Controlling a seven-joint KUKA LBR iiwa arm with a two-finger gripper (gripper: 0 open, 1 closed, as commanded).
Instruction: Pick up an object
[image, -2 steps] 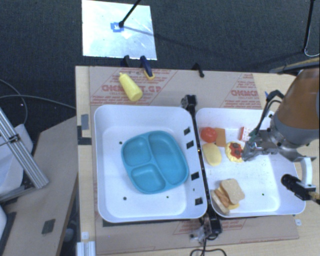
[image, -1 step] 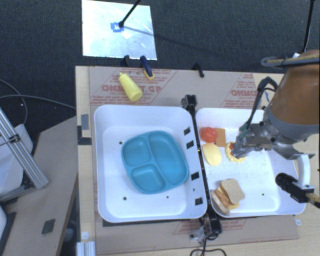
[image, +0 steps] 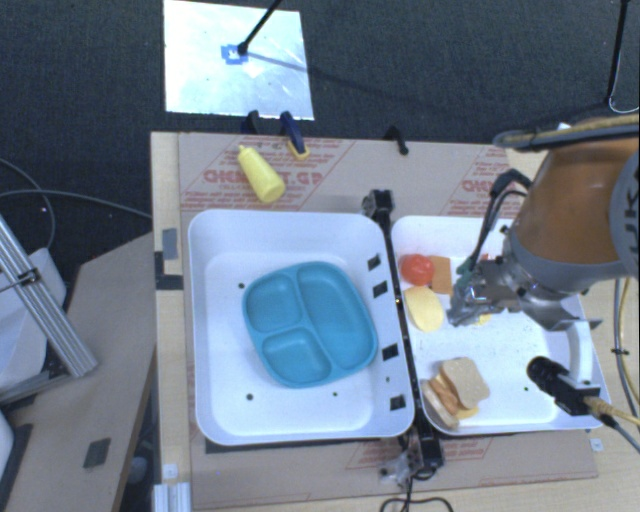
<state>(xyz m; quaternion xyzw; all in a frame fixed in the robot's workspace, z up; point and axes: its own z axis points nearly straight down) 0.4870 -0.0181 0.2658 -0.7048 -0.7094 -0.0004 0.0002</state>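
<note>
In the camera view, the arm (image: 575, 215) is reaching in from the right and hanging over the right bin (image: 520, 370). The gripper (image: 465, 306) is sitting low over the bin floor, toward the bin's left wall and roughly midway between its far and near edges. Whether it is open or closed cannot be told from this slant, and nothing is visibly being held.

Things that could be picked are lying around it. A pale yellow lump (image: 425, 308) is lying just beside the gripper, against the left wall. A red ball (image: 417, 268) and an orange piece (image: 441, 274) are sitting together nearer the far left corner. A sandwich (image: 458, 386) is resting by the near edge. In the left bin (image: 210, 300), a blue plate (image: 308, 322) is lying in the middle, well apart from the gripper.

The arm appears to be approaching a grasp, with nothing lifted yet. The yellow lump looks the likeliest target. The next move is probably calling for the gripper to be centred over that lump, lowered around it and closed before lifting.
</note>
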